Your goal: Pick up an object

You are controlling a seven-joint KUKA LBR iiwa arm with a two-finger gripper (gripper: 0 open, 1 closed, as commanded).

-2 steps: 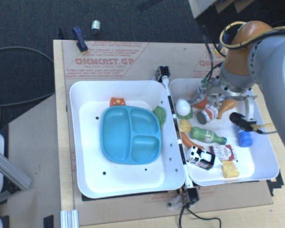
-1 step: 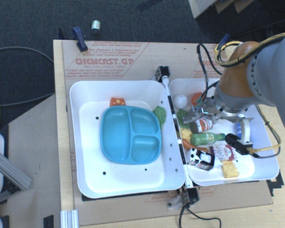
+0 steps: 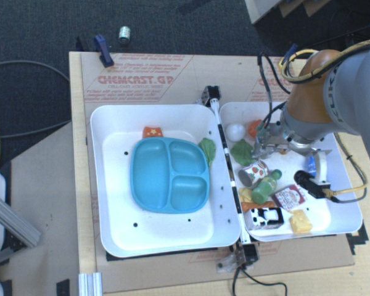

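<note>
While the gripper (image 3: 263,142) hangs low in the right bin (image 3: 340,209), open or closed I cannot tell, one green piece (image 3: 240,152) lies just beside it, one ball (image 3: 235,131), one can (image 3: 253,173) and one bottle (image 3: 266,187) near. One blue plate (image 3: 170,174) lies in the left bin (image 3: 111,217).

Both bins plain white: left bin (image 3: 98,165), right bin (image 3: 353,209). In the left one: divided plate (image 3: 169,174) solid cyan-blue, small block (image 3: 152,132) orange-red, leafy piece (image 3: 207,148) green. In the right one: ball (image 3: 235,131) white, round piece (image 3: 253,127) orange-red, soft lump (image 3: 241,152) green, can (image 3: 254,173) red and white, bottle (image 3: 265,189) light green, packet (image 3: 290,198) red with white print, box (image 3: 265,216) in black-and-white cow patches, block (image 3: 300,222) pale yellow, small tube (image 3: 311,164) blue and white. Arm (image 3: 357,85) grey with an orange band. Bench board (image 3: 172,90) tan with red lettering. Clamp (image 3: 103,50) blue. Floor (image 3: 37,17) dark grey.
</note>
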